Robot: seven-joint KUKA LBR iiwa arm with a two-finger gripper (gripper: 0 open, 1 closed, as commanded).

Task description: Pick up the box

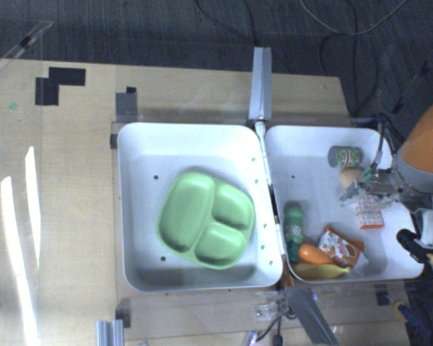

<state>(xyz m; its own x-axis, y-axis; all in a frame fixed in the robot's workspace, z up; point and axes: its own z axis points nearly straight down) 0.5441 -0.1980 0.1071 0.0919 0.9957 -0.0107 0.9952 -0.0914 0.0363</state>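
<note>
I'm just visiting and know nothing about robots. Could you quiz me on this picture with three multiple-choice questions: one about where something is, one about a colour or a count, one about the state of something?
1. Where is the green divided plate?
A. In the left bin
B. In the right bin
C. On the bare bench

2. How many compartments does that plate have?
A. Two
B. Three
C. Five

3. How does the small can in the right bin lie?
A. Standing upright
B. On its side
C. Stacked on the green bottle

Answers:
1. A, the plate sits alone in the left bin.
2. B, one long section and two smaller ones show.
3. B, its round end faces sideways near the bin's far wall, apart from the green bottle.
</note>
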